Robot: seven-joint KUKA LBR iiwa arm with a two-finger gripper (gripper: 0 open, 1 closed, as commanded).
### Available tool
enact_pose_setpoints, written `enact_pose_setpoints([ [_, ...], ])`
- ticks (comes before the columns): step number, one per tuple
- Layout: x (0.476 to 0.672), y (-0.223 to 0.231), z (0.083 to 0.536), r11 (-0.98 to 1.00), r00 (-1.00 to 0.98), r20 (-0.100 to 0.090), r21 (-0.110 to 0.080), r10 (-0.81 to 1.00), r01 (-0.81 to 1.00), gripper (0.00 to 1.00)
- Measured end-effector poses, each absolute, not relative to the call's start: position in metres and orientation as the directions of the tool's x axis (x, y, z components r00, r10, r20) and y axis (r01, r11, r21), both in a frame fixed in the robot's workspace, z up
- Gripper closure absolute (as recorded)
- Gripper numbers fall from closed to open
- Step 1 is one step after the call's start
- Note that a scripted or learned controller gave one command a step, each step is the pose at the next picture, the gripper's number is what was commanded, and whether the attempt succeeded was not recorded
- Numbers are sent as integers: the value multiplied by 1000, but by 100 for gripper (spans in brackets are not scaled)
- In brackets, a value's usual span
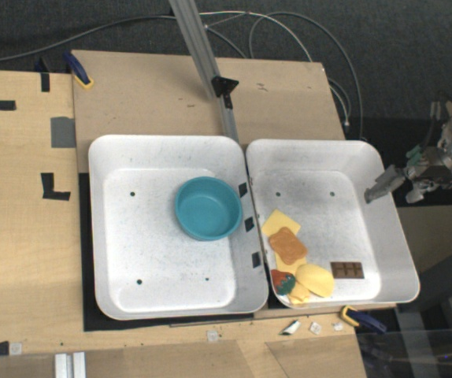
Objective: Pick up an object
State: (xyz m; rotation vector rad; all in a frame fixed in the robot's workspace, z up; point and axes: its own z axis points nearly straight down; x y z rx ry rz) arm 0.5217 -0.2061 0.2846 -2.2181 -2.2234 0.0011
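A blue bowl [207,208] sits in the left bin [116,235], near its right wall. In the right bin [320,172] lie a yellow square piece [280,223], a brown toast-like piece [289,249], a yellow rounded piece [314,279], a small red and green piece [283,282] and a brown chocolate bar [347,270], all in the near part. My gripper [391,184] hangs at the right bin's right rim, above it and apart from every object. Nothing shows between its fingers.
A grey slanted pole [198,50] stands behind the bins. Cables [289,22] run across the back. A blue and yellow clamp [79,69] is at the board's far left corner, another clamp [364,318] near the front right.
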Motion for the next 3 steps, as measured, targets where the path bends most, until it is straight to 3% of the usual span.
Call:
enact_pose_setpoints([
  [1, 522, -206, 285, 2, -2, 0, -1, 1000, 1000, 0],
  [3, 532, -201, 188, 2, -2, 1, -7, 1000, 1000, 0],
])
